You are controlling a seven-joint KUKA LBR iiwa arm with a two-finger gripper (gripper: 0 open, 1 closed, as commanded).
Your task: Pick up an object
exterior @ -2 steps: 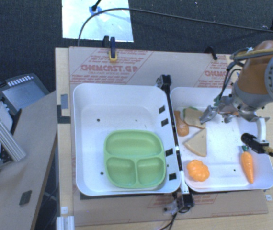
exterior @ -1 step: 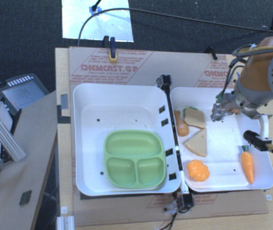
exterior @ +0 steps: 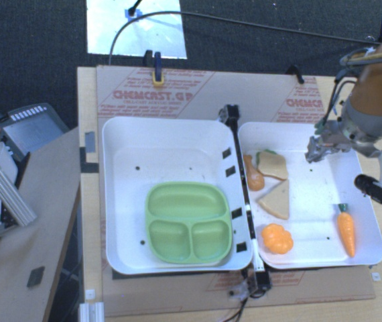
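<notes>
A dark carpeted floor (exterior: 37,39) is seen around the bench, a pale reflective sheet (exterior: 137,19) is laid at upper centre (a cable crosses it), and a beige side table (exterior: 37,200) is placed at lower left.

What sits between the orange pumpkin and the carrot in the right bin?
Nothing: the camera view shows bare white bin floor between the pumpkin and the carrot.

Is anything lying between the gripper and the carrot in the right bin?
Nothing visible. The gripper hangs over the right bin's upper part, and the carrot lies below it near the right wall, with bare white floor between them.
</notes>
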